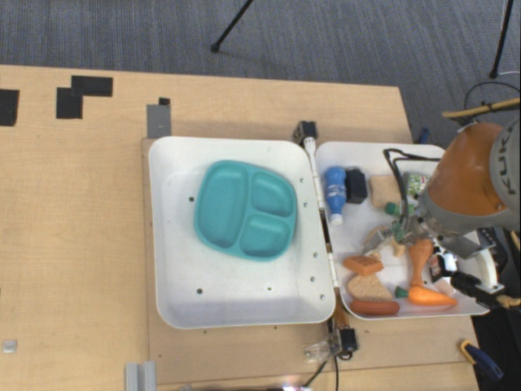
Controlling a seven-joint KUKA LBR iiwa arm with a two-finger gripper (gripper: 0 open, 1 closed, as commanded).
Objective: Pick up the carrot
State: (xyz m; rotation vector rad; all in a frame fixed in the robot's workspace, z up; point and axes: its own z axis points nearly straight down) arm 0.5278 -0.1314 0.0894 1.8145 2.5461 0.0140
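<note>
Hanging over the right bin point(358, 228), the arm point(476, 177) covered that bin's far right part, with the claw point(402, 230) low beneath it, near the bin's middle. Whether the claw was wide or narrow could not be told, and nothing showed in its hold.

The carrot point(430, 297) lay flat in the near right corner of the right bin, its green end pointing left and apart from the claw. A brown drumstick point(420, 259) stood just far of it, close to touching. Left of the carrot, a red sausage point(374, 306) lay along the near wall, with a bread slice point(368, 286) just behind it and an orange wedge point(364, 264) farther back. At the far left of this bin, a blue bottle point(334, 191) lay along the wall, a black block point(355, 186) just to its right, then a tan block point(384, 190).

The left bin point(175, 300) held a teal divided plate point(244, 210). Both bins sat on the pale wooden surface point(73, 218).
</note>
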